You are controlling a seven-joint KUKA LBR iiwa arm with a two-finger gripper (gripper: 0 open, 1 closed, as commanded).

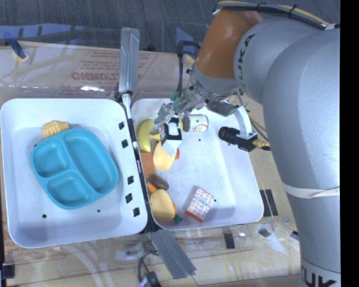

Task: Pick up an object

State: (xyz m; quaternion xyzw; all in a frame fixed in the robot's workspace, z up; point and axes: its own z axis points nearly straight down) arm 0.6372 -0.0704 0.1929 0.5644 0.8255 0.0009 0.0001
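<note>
My gripper (170,119) hangs low over the back left part of the right bin (239,178), reaching in from the right. Just below and left of it lies a yellow banana-like piece (145,135), and a pale yellow piece (161,158) sits a little nearer the front. A small clear jar (198,123) lies right of the gripper. Along the bin's left wall are an orange carrot (148,167), a brown item (159,183) and a yellow lemon-like fruit (163,205). A small orange-and-white box (200,203) rests near the front. I see nothing held.
The left bin (18,220) holds a blue divided plate (75,166) and a yellow corn cob (55,128) at its back left. The bulky grey arm (293,100) covers the right side of the view. A divider wall (131,160) separates the bins.
</note>
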